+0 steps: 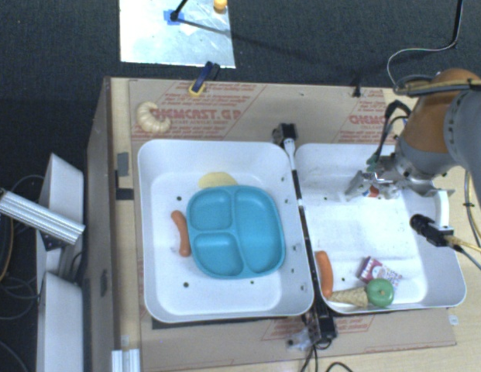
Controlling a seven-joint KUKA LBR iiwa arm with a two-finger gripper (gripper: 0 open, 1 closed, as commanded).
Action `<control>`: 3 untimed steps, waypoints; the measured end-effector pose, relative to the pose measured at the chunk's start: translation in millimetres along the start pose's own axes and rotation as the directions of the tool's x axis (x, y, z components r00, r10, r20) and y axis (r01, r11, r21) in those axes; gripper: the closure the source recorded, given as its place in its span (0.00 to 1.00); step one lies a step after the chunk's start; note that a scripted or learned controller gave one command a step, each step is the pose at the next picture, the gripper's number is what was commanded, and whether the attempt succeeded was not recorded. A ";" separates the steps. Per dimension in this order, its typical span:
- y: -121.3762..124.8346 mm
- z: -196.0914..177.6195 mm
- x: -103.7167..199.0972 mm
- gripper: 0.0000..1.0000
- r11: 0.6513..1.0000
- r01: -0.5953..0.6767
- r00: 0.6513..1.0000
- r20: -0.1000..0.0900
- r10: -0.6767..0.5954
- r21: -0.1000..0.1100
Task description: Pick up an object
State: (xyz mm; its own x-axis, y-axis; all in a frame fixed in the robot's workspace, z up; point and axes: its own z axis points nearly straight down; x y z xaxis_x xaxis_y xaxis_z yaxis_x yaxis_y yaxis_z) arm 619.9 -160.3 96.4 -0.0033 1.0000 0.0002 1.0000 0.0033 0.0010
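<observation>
My gripper [369, 186] hangs over the far part of the right bin [356, 231], its fingers spread open with nothing between them. Well in front of it, along that bin's near edge, lie an orange sausage [324, 272], a tan cone [350, 295], a green apple [379, 291] and a small maroon and white packet [375, 270]. In the left bin [159, 231] a blue divided plate [235, 231] rests, with an orange sausage [180, 232] to its left and a pale yellow thing [218, 180] half hidden behind it.
A black divider clip [286, 135] sits at the far end of the seam between the bins. On the cardboard behind the left bin lie a cream curled object [151, 115] and a blue and yellow tool [202, 78].
</observation>
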 end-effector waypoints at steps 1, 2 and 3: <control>12.4 -21.9 -16.9 0.00 1.000 -0.001 1.000 0.002 0.001 -0.003; 37.4 -14.5 -25.4 0.00 1.000 0.001 1.000 0.001 -0.001 -0.003; 52.1 6.4 -39.8 0.00 1.000 0.003 1.000 0.004 -0.003 -0.011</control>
State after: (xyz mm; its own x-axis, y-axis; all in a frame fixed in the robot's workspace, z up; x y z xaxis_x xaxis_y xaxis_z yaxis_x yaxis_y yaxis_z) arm 672.1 -199.9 89.9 -0.0061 1.0000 -0.0041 0.9999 0.0062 0.0122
